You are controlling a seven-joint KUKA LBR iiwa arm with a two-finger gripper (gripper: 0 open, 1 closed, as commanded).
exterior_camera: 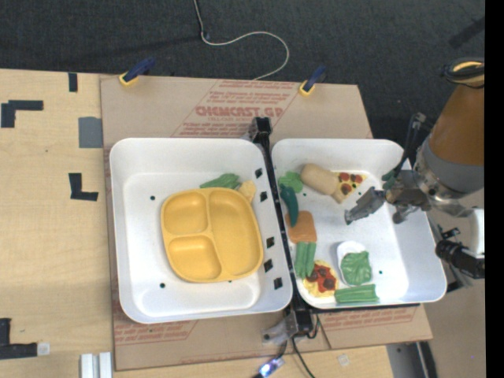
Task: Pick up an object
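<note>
The right bin (394,157) holds several toy foods. A tan bread roll (319,178) lies next to a pizza slice (351,181) at the back. Along the left wall sit a green pepper (290,183), an orange toast piece (302,228) and a green cucumber (305,258). Toward the front are a green lettuce leaf on a white dish (355,266) and green beans (356,294). My gripper (376,205) hangs over the middle of the right bin, just right of the pizza slice and above the lettuce. Nothing shows in its grasp.
The left bin (126,211) carries a yellow divided plate (211,235) with a green leafy piece (222,182) behind it. A second pizza-like piece (319,277) lies by the cucumber. The grey and orange arm (461,144) enters over the right bin's right wall.
</note>
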